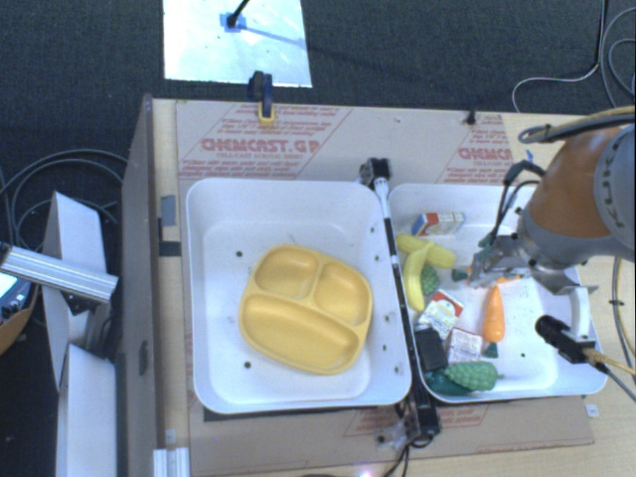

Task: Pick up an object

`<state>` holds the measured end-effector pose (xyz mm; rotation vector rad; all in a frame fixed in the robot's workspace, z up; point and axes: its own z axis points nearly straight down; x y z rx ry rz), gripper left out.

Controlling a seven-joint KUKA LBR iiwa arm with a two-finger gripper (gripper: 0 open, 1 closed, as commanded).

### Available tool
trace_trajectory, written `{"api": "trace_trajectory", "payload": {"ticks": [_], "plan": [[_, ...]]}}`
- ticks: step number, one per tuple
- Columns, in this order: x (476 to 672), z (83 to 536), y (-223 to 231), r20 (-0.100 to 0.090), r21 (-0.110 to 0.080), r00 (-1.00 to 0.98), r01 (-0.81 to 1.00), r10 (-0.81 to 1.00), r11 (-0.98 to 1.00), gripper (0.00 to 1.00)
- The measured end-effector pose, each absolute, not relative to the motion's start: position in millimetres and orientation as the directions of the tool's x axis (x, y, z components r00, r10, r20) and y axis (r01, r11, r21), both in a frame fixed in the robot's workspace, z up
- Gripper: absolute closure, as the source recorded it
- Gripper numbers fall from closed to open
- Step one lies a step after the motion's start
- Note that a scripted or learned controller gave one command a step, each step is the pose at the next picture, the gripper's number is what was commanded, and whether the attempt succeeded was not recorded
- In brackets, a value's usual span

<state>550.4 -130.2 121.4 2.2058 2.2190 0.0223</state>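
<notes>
Claw (484, 269) low in crowded right bin (517, 384), beside carrot (494, 314); finger state unclear. Surface (298, 132) printed "CHEMCAST GP".

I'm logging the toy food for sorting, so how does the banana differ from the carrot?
The banana is yellow and curved; the carrot is orange and straight. The banana lies by the right bin's left wall, while the carrot lies nearer the middle, below the tool. The banana looks larger. Both lie flat in the same bin.
</notes>
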Motion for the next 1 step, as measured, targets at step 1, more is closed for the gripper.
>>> {"api": "trace_trajectory", "payload": {"ticks": [1], "plan": [[550.3,121.0,-130.2,0.001,0.019,-0.007,1.0,1.0,0.007,0.0]]}}
